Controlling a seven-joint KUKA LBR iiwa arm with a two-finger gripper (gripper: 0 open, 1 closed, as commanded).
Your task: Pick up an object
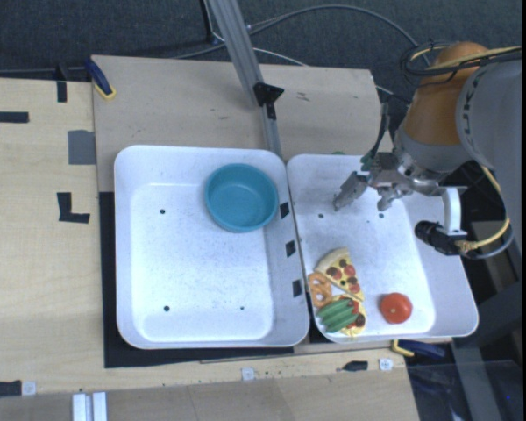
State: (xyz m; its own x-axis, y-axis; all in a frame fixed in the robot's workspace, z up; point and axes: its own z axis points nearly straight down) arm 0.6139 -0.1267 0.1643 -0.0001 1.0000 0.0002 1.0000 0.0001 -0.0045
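Note:
In the right bin (438, 253) lie a toy pizza slice (337, 295) with red and green toppings near the front left and a small red tomato (395, 307) near the front edge. My gripper (365, 196) hangs over the back part of that bin, open, with its two fingers spread and nothing between them. It is well behind the pizza slice and the tomato. A blue bowl (240, 197) stands upright in the back right corner of the left bin (158, 261).
A grey metal pole (245, 55) slants down from the top to the divide between the bins. Cables loop behind the arm at the upper right. The bench's wooden top (35, 191) stretches off to the left.

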